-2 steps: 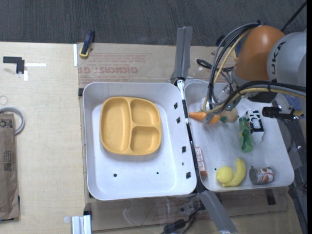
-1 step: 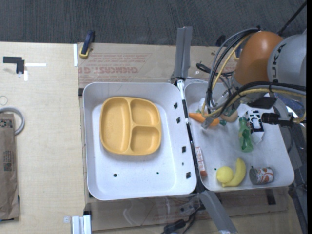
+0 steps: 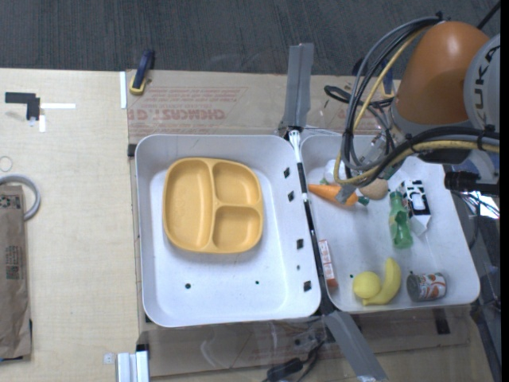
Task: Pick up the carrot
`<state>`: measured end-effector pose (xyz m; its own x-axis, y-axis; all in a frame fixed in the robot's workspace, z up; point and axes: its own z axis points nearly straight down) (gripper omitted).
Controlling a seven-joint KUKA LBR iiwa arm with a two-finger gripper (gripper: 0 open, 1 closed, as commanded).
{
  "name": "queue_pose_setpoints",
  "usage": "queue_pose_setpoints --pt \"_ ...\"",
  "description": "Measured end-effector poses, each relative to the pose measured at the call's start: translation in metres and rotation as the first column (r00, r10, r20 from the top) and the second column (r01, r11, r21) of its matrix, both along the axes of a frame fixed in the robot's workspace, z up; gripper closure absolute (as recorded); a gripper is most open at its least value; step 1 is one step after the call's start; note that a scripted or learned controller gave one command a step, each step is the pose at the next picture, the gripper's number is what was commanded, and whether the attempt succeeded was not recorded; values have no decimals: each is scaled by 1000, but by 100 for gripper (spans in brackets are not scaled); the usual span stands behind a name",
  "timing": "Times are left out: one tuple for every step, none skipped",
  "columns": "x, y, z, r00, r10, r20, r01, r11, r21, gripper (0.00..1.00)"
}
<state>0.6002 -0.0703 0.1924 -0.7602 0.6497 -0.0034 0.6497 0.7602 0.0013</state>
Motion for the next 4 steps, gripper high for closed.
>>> queue_pose_setpoints --pt "-1 -54 -86 954 299 -1 -299 954 -1 0" --pt "32 -24 -99 866 500 1 -500 866 -2 0" --pt "52 12 1 751 660 1 -660 751 -3 0" --pt "60 -59 -16 708 706 0 -706 708 -3 0"
